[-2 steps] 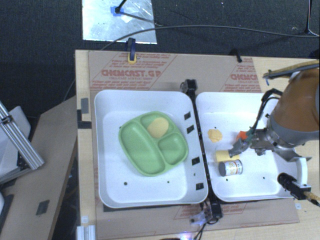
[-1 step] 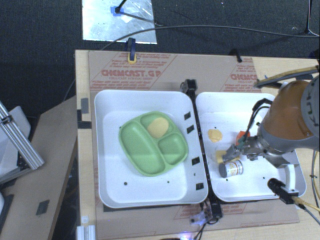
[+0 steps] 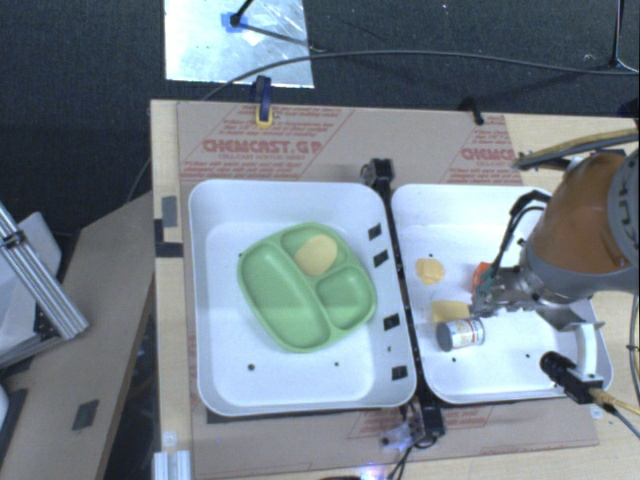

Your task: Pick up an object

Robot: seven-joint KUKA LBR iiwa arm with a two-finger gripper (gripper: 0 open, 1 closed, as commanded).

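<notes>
Tool: we see the tool (image 3: 487, 296) low in the right bin (image 3: 520, 383); how far it is open we cannot tell
Can: a small can (image 3: 461, 334) lies on its side just below the tool
Left bin: we find a green tray (image 3: 300, 290) with a yellow piece (image 3: 316, 254)

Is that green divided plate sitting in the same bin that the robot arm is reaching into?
No. The green plate lies in the left bin, while the gripper is over the right bin.
</notes>
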